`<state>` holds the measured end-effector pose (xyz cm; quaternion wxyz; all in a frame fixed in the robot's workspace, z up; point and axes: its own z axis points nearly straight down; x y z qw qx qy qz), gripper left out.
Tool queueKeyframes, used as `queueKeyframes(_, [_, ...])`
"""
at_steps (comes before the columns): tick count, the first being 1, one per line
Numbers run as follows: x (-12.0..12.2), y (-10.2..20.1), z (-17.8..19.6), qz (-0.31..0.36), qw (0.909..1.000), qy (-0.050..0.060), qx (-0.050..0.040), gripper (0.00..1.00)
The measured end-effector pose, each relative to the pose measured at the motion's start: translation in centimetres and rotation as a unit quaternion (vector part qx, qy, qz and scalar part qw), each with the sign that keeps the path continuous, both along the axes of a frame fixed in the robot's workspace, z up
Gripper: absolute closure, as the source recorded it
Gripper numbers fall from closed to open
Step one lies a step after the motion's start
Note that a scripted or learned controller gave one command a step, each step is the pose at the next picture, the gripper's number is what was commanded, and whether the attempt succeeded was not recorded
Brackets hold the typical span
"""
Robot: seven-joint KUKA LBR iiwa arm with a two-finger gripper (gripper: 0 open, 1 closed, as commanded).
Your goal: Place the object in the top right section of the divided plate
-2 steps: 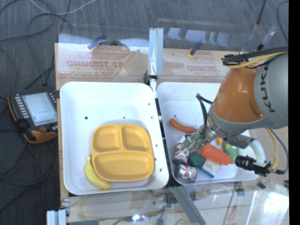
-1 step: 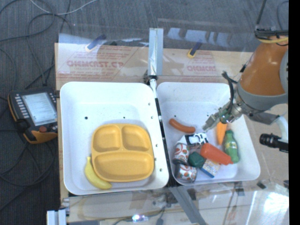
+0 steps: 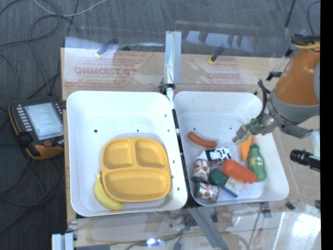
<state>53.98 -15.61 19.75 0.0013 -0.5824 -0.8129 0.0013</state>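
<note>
The yellow divided plate [image 3: 137, 169] lies in the left bin [image 3: 83, 113]; its two small sections are at the far side and its large one at the near side, and all hold nothing. In the right bin [image 3: 218, 108] lie a brown sausage [image 3: 202, 139], a small orange carrot [image 3: 245, 149], a green bottle [image 3: 255, 162] and a larger red-orange vegetable [image 3: 239, 171]. My gripper [image 3: 248, 130] hangs low at the right bin's right side, just above the small carrot's top end. I see nothing held in it.
A yellow banana [image 3: 104, 195] lies against the plate's near left rim. Two printed cans [image 3: 201, 168] [image 3: 207, 192], a dark green piece [image 3: 218, 177] and a black-and-white item [image 3: 218, 153] crowd the right bin's near side. A teach pendant [image 3: 37, 123] sits left of the bench.
</note>
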Motion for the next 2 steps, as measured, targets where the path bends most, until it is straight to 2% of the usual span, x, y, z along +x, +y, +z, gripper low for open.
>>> queueKeyframes(1, [3.4, 1.0, 1.1, 0.031, 0.9995, 0.0, -0.0015, 1.0])
queueKeyframes(2, [7.6, -6.8, -7.0, 0.059, 0.9983, 0.0, -0.0014, 1.0])
